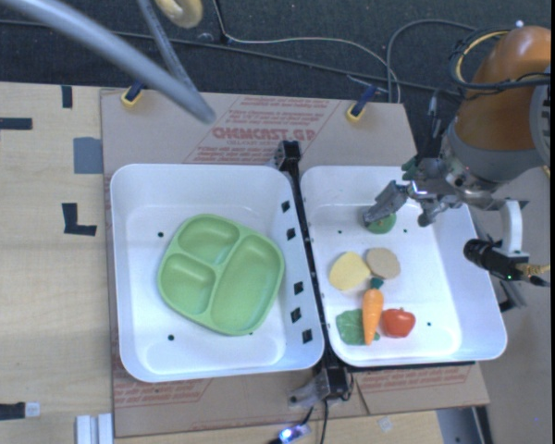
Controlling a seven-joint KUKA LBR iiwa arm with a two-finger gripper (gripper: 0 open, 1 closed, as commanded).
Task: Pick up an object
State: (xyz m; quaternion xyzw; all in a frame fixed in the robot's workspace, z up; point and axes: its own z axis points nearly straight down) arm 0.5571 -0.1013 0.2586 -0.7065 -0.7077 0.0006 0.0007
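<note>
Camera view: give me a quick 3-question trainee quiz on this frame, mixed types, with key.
1. True or false: the green tray lies in the right bin.
2. Which item lies right under the claw?
A. the carrot
B. the tomato
C. a small green piece
3. Fill in: the carrot's tip points toward the ____ edge of the picture.

Key:
1. False. It lies in the left bin.
2. C. The piece sits at the finger's tip near the bin's back; whether it is gripped cannot be told.
3. Bottom. Its green top is up, beside the yellow slice and tan slice.
</note>
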